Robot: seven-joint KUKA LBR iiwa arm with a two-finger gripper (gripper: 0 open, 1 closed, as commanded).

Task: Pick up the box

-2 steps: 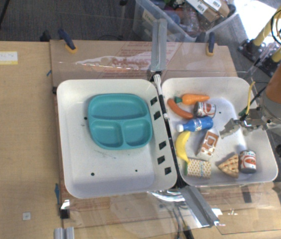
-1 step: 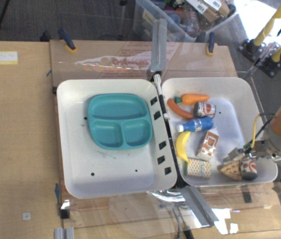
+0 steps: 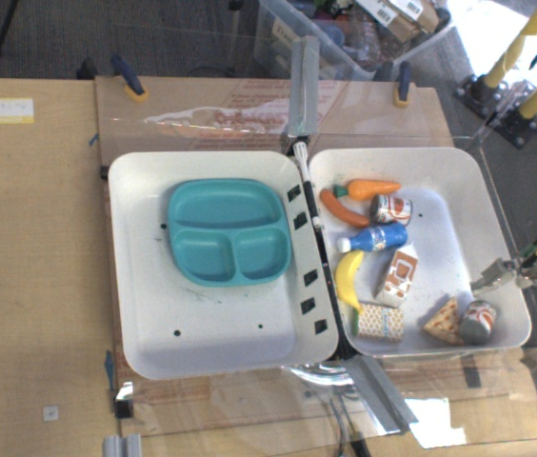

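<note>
Nothing is lifted yet. We judge the task hardly begun, with the approach, the grasp and the lift all left to do. The box (image 3: pixel 397 276), white with orange print, lies tilted on the floor of the right bin (image 3: pixel 459 174), and nothing grips it.

Just nearer the camera than the box, a small patterned carton (image 3: pixel 380 322) sits almost against its lower corner. To the right of the box and a little nearer us lie a tan wedge (image 3: pixel 443 322) and a grey-and-red lump (image 3: pixel 478 320), the two pressed together by the bin's wall. A banana (image 3: pixel 348 279) curves along the left of the box, close beside it.

Right of the box, at the bin's rim, we see what we take to be the tool (image 3: pixel 490 276), well apart from the box and touching none of the items. We cannot tell whether it is open or closed.

Just beyond the box, a blue bottle (image 3: pixel 379 239) lies across the way, near its upper edge. Farther beyond are a small can (image 3: pixel 391 209) and then a carrot (image 3: pixel 368 188). Far left of the box, across the divider, a teal sectioned plate (image 3: pixel 229 231) lies in the left bin (image 3: pixel 140 255). Farthest beyond the box, off the table (image 3: pixel 30 255), a clear tub (image 3: pixel 364 12) holds a jumble of items.

We judge the crowding to be the main obstacle, with the carton, banana and bottle hemming in three sides of the box. Its right side looks the most open.
</note>
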